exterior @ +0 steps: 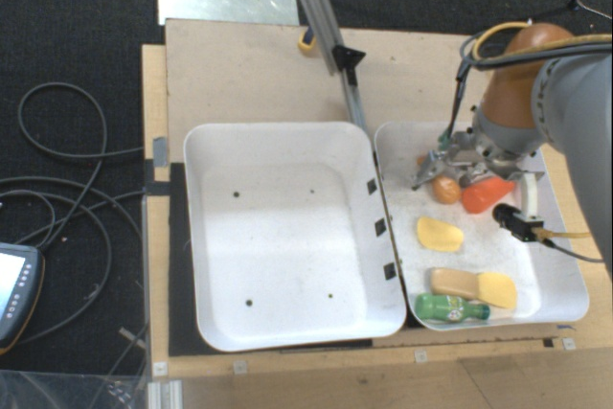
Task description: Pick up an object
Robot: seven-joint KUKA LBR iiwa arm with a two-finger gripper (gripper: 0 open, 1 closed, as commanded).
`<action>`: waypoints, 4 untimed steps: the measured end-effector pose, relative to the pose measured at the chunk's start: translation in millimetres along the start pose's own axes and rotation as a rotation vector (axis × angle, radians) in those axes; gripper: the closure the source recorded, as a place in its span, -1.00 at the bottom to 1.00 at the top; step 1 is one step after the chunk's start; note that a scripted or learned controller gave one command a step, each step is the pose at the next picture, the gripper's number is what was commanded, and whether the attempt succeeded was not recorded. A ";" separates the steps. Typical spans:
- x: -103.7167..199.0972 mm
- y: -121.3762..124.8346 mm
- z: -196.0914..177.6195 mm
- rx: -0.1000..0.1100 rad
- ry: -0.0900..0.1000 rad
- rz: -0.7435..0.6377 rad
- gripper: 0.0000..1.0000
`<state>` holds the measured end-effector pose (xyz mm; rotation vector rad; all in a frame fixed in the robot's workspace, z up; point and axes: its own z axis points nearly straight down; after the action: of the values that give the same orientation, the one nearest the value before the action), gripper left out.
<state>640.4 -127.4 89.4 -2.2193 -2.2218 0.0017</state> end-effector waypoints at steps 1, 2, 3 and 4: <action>-0.3 1.7 -13.1 -0.006 -0.001 0.000 1.00; 0.2 3.0 -57.1 -0.008 -0.001 -0.002 1.00; 0.8 -4.2 -117.1 -0.009 -0.002 -0.002 1.00; 0.8 -3.4 -161.3 -0.009 -0.002 -0.004 1.00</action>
<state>637.3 -126.6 250.7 -2.2203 -2.2310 -0.0064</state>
